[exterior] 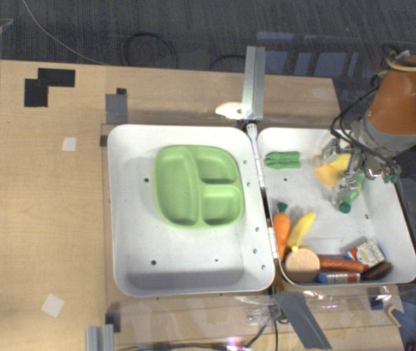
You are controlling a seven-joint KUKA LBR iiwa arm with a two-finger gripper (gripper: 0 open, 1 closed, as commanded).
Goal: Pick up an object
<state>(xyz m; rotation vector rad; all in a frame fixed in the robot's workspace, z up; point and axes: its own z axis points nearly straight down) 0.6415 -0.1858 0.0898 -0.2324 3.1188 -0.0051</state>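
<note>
My gripper (pixel 348 175) hangs low over the upper right part of the right bin (pixel 390 218), below the orange band of the arm (pixel 401 101). A yellow wedge-shaped object (pixel 327 172) lies right against the gripper's left side. A small teal piece (pixel 345 206) sits just below the gripper. The metal parts of the gripper blur together, so I cannot make out whether anything is held.
A green pea pod (pixel 282 159) lies at the right bin's upper left. A carrot (pixel 281 229), a banana (pixel 300 229), a tan round piece (pixel 303 260), a red sausage (pixel 339 264) and a small box (pixel 369 253) crowd its lower edge. A green divided plate (pixel 197 185) sits in the left bin (pixel 134 254).
</note>
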